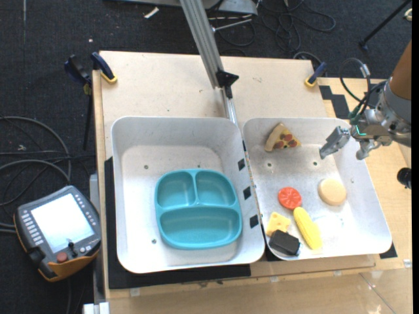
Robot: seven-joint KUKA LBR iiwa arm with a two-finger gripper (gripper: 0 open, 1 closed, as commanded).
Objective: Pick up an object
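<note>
— What's off the bench, on the left?
— A teach pendant (57,231) on the dark floor, cables (39,156) around it.
— And up top?
— A metal pole (204,34) slants down between the bins; yellow clamps (105,70) grip the board's (163,87) far corners.

My arm (400,90) is a thick rounded grey tube, with a patch of orange on its casing near the top right of the camera view. Below that the wrist narrows into a silver-grey metal block with a small teal spot on it. My gripper (351,147) carries two slim grey metal fingers (332,143). Thin dark cables (362,97) loop beside the wrist.
</note>
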